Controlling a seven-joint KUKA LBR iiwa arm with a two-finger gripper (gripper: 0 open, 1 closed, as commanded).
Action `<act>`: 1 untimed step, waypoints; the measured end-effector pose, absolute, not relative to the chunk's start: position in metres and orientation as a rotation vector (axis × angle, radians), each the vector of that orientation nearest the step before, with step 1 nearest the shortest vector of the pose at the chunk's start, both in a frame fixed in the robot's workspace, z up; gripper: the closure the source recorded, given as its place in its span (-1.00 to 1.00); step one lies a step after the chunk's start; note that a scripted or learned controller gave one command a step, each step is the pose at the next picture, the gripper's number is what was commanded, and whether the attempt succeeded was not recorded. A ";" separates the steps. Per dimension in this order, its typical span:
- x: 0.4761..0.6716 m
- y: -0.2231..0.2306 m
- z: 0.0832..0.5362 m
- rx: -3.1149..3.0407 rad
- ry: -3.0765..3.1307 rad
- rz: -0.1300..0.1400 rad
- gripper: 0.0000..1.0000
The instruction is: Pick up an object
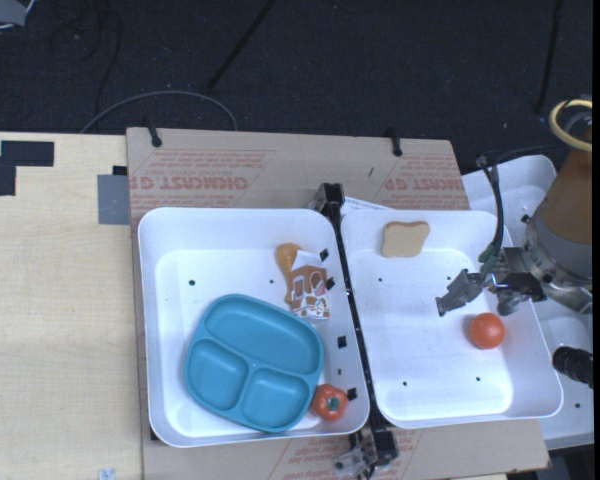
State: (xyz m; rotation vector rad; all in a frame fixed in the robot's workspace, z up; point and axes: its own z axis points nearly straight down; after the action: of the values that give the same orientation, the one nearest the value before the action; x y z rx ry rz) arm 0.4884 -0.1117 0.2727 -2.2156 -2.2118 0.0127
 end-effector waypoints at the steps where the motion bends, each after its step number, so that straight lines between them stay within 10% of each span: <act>1: 0.490 -0.112 0.278 -2.219 -2.219 0.003 -1.00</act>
State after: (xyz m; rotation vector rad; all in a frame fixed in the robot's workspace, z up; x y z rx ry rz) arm 0.4900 -0.1118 0.2779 -2.2188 -2.2194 0.0030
